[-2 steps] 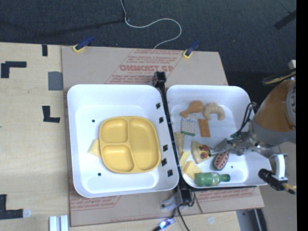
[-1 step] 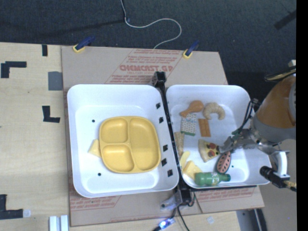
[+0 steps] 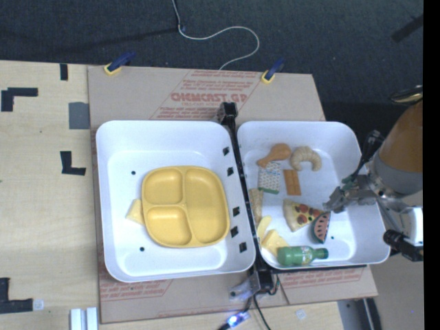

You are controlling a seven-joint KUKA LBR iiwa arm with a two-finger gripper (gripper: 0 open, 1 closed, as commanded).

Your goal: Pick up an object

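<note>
The right bin (image 3: 344,137) holds several toy foods. A brown drumstick (image 3: 275,154) and a pale croissant (image 3: 306,158) lie at the back. Below them are a green-white cracker (image 3: 270,179) and an orange wafer (image 3: 293,182). A pizza slice (image 3: 300,215) and a watermelon slice (image 3: 321,227) rest mid-bin. A green bottle (image 3: 300,255) lies along the front wall, beside yellow cheese wedges (image 3: 271,239). My gripper (image 3: 336,202) hangs low over the bin's right half, just above and right of the watermelon slice, with nothing seen in it.
The left bin (image 3: 117,139) carries a yellow divided plate (image 3: 185,206) with a yellow wedge (image 3: 134,212) tucked at its left edge. The arm (image 3: 402,157) comes in over the right bin's right wall. A black divider (image 3: 237,184) runs between the bins.
</note>
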